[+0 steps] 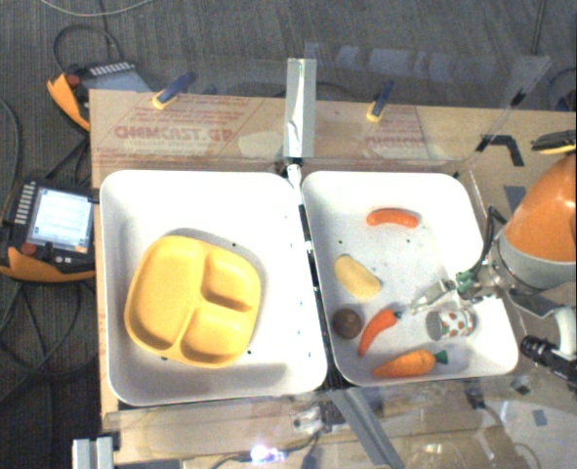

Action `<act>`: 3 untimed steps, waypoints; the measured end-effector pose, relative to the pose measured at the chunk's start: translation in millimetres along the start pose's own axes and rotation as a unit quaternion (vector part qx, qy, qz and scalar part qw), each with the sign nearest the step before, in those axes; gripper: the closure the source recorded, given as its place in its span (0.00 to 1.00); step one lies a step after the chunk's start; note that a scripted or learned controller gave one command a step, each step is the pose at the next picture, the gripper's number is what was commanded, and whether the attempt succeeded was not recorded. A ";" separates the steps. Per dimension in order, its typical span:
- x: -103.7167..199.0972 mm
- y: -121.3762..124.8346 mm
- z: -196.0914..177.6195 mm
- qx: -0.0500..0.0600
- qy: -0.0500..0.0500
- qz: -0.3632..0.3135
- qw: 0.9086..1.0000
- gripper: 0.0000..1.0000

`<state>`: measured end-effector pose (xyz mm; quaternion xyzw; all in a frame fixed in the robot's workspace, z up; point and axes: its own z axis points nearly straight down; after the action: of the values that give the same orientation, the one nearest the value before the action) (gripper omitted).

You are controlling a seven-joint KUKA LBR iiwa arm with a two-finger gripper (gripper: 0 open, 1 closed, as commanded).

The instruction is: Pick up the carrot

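Cardboard sheet [185, 130] behind my bins — faint red print, mirrored or upside down, letters not legible to me. Pendant screen [61, 218] at left glows — content too small to read.

I can't resolve the gripper [442, 296] well: the fingers are thin and blurred against the right bin [483, 360], so no read on their spread. The arm [547, 228] is cut off at the right side, just the orange band and part of the grey wrist visible. The small spotted cup [451, 321] under the wrist is partly covered, print too small to make out. I can't tell whether the carrot [406, 363] touches the bin's near wall. The pendant [49, 231] at left: screen text unreadable. Cardboard [171, 130] lettering behind the bins is blurred.
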<state>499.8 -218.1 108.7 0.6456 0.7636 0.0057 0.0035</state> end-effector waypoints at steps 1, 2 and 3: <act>87.2 28.5 15.1 0.005 -0.002 -0.104 0.995 0.00; 89.6 109.6 19.6 -0.001 -0.004 -0.160 0.987 0.00; 89.1 112.1 7.2 -0.004 -0.006 -0.160 0.987 1.00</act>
<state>595.6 -111.6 103.1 0.5152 0.8570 0.0046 0.0117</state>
